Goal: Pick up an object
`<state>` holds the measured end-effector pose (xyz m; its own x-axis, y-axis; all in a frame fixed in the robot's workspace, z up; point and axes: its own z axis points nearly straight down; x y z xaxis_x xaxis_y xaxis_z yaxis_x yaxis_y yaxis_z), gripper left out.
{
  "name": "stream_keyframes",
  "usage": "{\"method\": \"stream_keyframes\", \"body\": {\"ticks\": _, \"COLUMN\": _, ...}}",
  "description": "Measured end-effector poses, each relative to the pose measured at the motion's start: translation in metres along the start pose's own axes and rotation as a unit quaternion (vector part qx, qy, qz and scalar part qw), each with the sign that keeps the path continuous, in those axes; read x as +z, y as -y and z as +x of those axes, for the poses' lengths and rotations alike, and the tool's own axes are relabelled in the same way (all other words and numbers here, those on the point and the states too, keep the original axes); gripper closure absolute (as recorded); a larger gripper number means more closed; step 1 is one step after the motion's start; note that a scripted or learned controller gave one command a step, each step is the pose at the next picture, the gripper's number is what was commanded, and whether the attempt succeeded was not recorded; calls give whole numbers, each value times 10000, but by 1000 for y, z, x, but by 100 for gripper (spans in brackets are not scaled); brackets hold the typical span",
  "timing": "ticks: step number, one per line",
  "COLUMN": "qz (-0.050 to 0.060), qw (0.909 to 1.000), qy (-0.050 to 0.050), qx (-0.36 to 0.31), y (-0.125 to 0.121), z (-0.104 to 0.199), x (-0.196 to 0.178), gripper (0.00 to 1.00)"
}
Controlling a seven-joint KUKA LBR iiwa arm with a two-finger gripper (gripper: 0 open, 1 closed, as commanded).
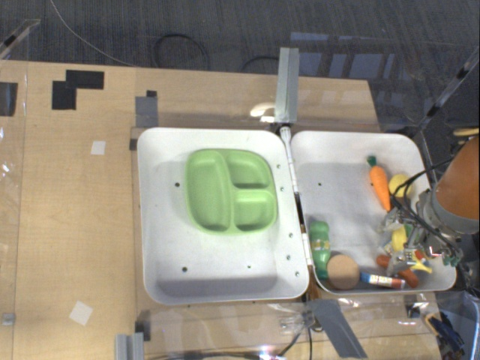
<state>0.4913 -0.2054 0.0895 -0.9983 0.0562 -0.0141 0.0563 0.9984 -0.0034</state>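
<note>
From my seat I see the gripper (405,240) low in the right bin's (337,163) near right corner among small items, I cannot tell its state, with the carrot (380,187) just behind it and the green divided plate (229,190) in the left bin (161,223).

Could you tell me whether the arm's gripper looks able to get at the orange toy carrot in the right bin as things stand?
Probably yes: the orange toy carrot lies uncovered near the right white bin's far side, with the gripper just beside it over the same bin.
</note>
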Motion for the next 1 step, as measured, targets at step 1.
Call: {"method": "stream_keyframes", "body": {"ticks": 1, "qz": -12, "qw": 9957, "qy": 10, "qx": -932, "y": -2, "z": -1, "x": 0, "gripper": 0}}
